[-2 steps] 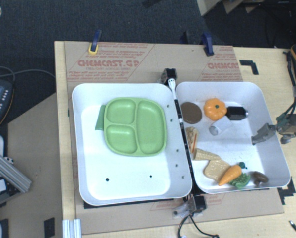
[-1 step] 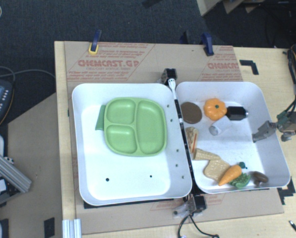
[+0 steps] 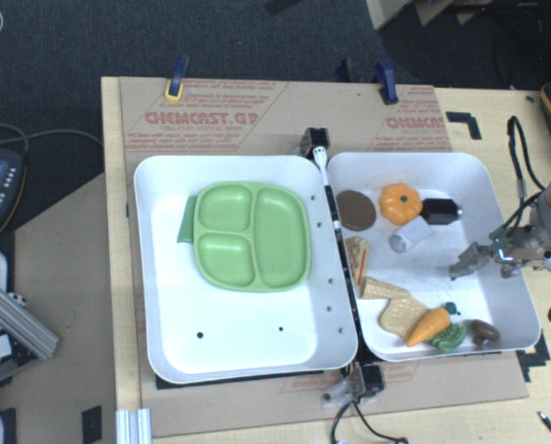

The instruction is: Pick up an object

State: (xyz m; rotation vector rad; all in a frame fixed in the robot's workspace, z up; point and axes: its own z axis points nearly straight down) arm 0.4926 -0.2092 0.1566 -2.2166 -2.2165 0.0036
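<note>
The right bin (image 3: 479, 178) holds several toy foods. A brown round cookie (image 3: 356, 209) lies at its upper left, with an orange pumpkin (image 3: 400, 203) and a black block (image 3: 439, 211) to its right. A small grey cylinder (image 3: 410, 238) lies just below the pumpkin. Tan bread slices (image 3: 396, 305), a carrot (image 3: 427, 325) with a green top (image 3: 449, 336) and a small brown piece (image 3: 483, 331) sit along the bin's near side. My gripper (image 3: 468, 262) hangs low over the right part of this bin, above bare floor, right of the cylinder and above the carrot. Nothing is seen in its grasp.
The left bin (image 3: 165, 276) holds a green divided plate (image 3: 252, 236). A black-and-white strip (image 3: 336, 239) runs between the bins. Both bins rest on a cardboard-covered bench (image 3: 220, 114) with clamps (image 3: 176, 83) at the far edge. Cables (image 3: 520, 155) hang near the arm (image 3: 534, 246).
</note>
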